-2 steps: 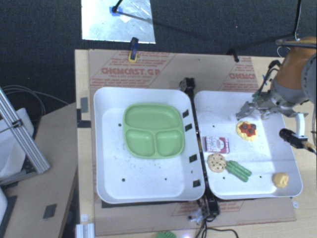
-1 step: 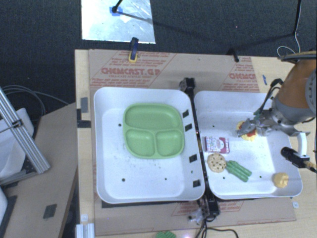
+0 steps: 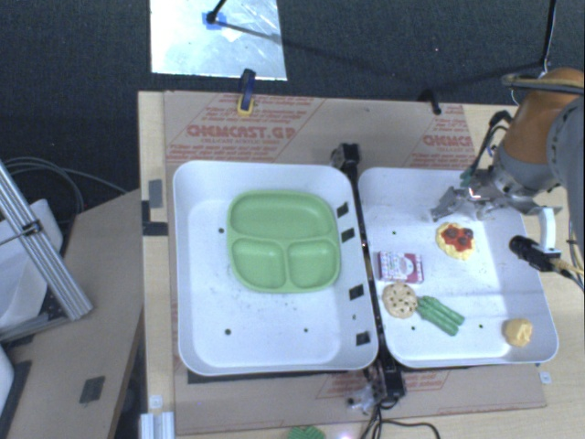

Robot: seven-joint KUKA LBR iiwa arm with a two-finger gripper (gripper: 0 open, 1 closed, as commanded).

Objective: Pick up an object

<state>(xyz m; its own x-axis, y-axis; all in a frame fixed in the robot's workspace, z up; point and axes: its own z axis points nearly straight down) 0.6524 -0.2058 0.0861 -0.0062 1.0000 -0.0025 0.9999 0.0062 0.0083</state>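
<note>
The right bin (image 3: pixel 416 188) holds several small things. A yellow toy pizza with red spots (image 3: pixel 455 240) lies near its middle right. A pink packet (image 3: pixel 399 266), a round cookie (image 3: pixel 399 300) and a green pea pod (image 3: pixel 440 315) lie toward the front left. A yellow lump (image 3: pixel 517 332) sits in the front right corner. My gripper (image 3: pixel 460 201) hangs low over the back of this bin, just behind and above the toy pizza, with nothing seen in it.
The left bin (image 3: pixel 196 245) holds a green divided plate (image 3: pixel 281 242). The grey arm with its orange band (image 3: pixel 535 122) comes in over the right bin's back right corner. A black piece (image 3: pixel 533 251) juts over the bin's right edge.
</note>
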